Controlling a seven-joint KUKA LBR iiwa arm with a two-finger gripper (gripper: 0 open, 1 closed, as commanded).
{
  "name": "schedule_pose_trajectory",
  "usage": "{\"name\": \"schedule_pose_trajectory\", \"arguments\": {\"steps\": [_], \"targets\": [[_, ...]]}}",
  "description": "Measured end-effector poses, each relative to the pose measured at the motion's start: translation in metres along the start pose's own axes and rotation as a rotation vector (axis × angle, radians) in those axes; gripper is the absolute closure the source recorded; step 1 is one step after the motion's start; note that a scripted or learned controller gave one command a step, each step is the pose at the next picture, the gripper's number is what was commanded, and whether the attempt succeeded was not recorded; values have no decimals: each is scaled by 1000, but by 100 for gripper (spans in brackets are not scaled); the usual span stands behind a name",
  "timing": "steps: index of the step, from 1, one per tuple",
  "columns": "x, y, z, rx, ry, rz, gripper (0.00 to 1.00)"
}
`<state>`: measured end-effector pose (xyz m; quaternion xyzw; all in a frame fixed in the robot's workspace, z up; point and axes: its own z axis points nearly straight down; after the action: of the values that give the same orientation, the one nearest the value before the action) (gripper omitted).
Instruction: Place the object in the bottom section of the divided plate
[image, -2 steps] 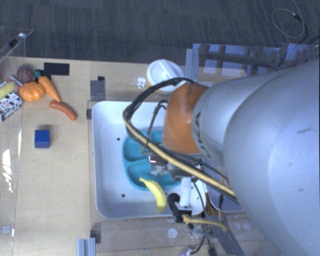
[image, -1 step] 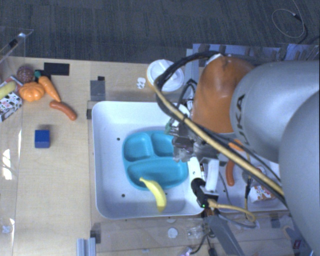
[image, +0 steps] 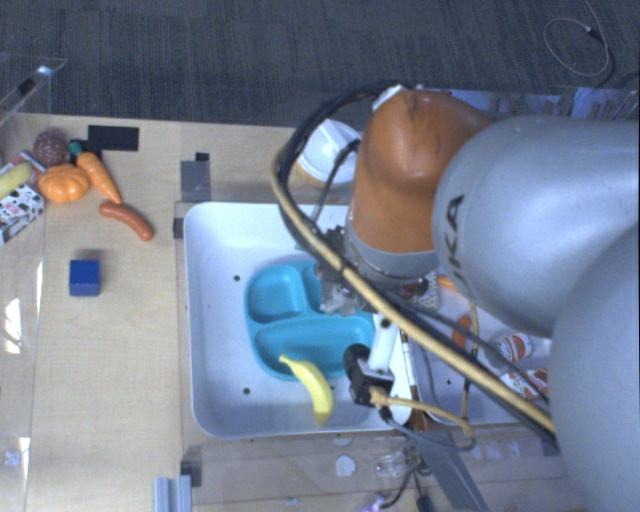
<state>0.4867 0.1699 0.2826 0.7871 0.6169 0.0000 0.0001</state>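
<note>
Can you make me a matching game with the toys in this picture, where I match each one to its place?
Things:
1. banana
2. blue cube
3. divided plate
4. little pumpkin

Places:
A. at the far left of the bench, beside the carrot
B. alone on the wooden bench, left of the white bin
C. lying across the plate's bottom edge
D. flat inside the white bin

Pairs: 1-C, 2-B, 3-D, 4-A
</note>
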Motion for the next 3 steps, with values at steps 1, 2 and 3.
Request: {"name": "schedule_pose_trajectory", "arguments": {"steps": [1, 2, 3], "targets": [[15, 66, -5, -1, 0, 23, 100], [10, 16, 172, 3, -1, 273, 100], [-8, 58, 97, -2, 2, -73, 100]]}}
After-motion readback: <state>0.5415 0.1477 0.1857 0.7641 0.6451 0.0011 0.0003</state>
